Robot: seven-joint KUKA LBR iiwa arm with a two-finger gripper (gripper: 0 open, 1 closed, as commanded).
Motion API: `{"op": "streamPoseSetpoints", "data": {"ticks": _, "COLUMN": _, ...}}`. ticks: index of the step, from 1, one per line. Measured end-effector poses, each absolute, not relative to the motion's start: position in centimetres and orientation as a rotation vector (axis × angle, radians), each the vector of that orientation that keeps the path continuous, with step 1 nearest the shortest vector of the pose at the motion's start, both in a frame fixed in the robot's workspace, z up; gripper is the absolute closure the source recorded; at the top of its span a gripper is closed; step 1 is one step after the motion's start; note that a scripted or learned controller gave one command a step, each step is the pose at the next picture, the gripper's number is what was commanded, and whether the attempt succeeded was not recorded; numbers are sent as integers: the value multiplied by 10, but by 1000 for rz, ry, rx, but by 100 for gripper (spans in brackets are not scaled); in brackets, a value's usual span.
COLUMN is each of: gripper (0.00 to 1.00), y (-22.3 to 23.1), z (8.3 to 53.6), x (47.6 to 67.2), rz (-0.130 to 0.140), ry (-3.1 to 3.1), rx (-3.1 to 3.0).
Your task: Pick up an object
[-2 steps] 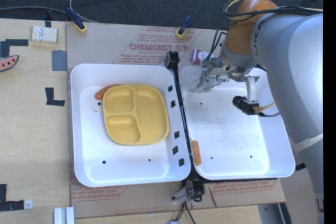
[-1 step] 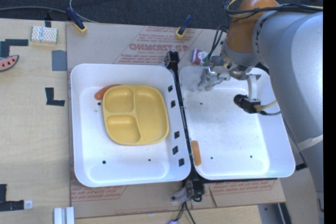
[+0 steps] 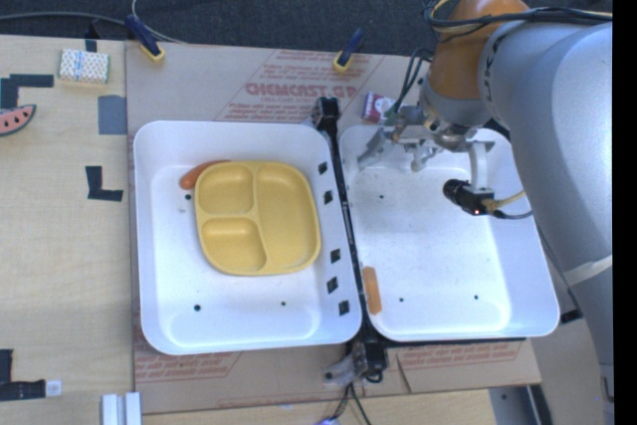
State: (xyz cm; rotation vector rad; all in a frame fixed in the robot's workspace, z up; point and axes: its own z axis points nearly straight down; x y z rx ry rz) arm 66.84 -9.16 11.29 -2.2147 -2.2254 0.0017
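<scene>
Hand (image 3: 398,152) hangs over the right bin's (image 3: 498,314) upper left corner (grip state unclear from here), well above the carrot (image 3: 371,289) at lower left.

Left bin (image 3: 159,244): yellow divided plate (image 3: 257,217), orange item (image 3: 188,178) tucked at its far-left edge. Right bin (image 3: 518,304): small orange piece (image 3: 371,289) at near-left wall. Hand (image 3: 403,149) positioned over far-left corner.

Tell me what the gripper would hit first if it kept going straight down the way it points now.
Most likely the bare floor of the right bin, near its far-left corner. The gripper looks aimed there, though depth is unclear.
</scene>
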Motion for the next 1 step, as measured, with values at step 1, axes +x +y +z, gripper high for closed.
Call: {"op": "streamPoseSetpoints", "data": {"ticks": 1, "gripper": 0, "y": -102, "z": 85, "x": 668, "rz": 1, "ry": -2223, "rx": -2221}}
